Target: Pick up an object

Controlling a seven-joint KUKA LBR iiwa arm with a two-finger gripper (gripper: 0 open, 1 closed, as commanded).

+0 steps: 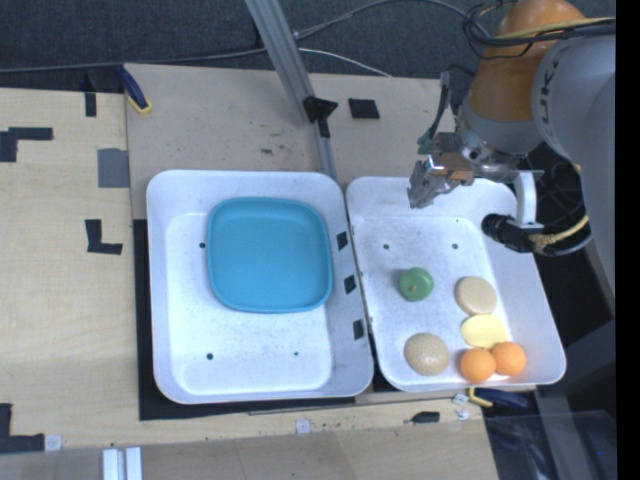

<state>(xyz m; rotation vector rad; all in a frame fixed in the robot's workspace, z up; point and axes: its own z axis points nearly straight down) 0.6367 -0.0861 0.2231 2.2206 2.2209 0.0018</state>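
Your gripper [428,190] hovers above the right bin's [400,223] far end; I cannot tell its grasp. Next, descend toward the green ball [416,284]

A square blue plate [269,254] lies in the left white bin [180,368] — near its middle. Black tape patches [100,238] dot the bench [60,318], and a metal pole [290,63] slants overhead.
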